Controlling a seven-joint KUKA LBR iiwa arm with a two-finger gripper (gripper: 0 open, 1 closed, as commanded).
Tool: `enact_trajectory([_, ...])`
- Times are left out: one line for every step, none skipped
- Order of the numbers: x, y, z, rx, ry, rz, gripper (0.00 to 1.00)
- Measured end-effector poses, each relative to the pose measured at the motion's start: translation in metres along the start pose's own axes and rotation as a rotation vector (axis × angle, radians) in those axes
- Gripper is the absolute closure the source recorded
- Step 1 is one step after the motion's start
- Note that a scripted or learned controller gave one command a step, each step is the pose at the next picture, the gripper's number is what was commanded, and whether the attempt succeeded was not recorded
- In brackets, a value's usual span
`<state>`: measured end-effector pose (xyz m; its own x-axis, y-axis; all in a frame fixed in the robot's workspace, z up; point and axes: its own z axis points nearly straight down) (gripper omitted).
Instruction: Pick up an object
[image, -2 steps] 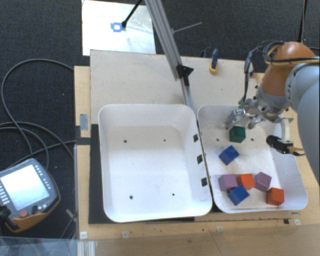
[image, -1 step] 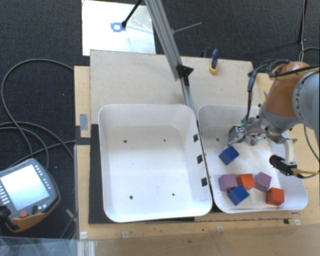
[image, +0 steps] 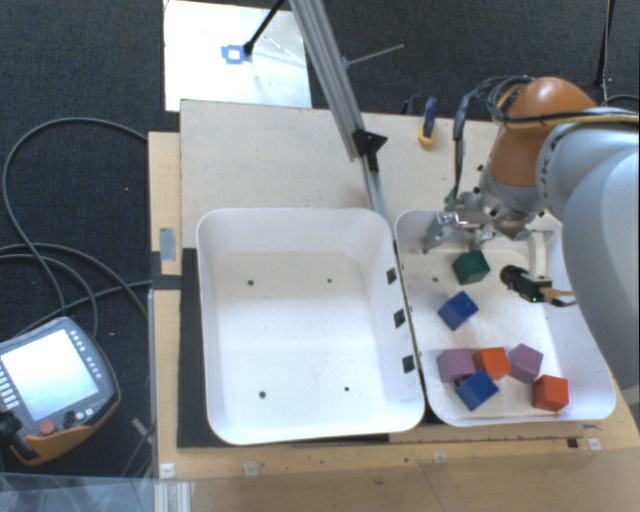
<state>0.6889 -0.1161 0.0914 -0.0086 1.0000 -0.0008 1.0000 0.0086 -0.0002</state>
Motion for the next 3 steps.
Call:
enact_trajectory([-0.088, -0.036, 0.0, -0.001, -0.004, 0.014, 0.0])
enact_trajectory([-0.066, -0.031, 0.0, -0.002, 0.0, 0.003, 0.0])
enact_trajectory([-0.067, -0.03, -0.012, -0.007, -0.001, 0.001, 1.0])
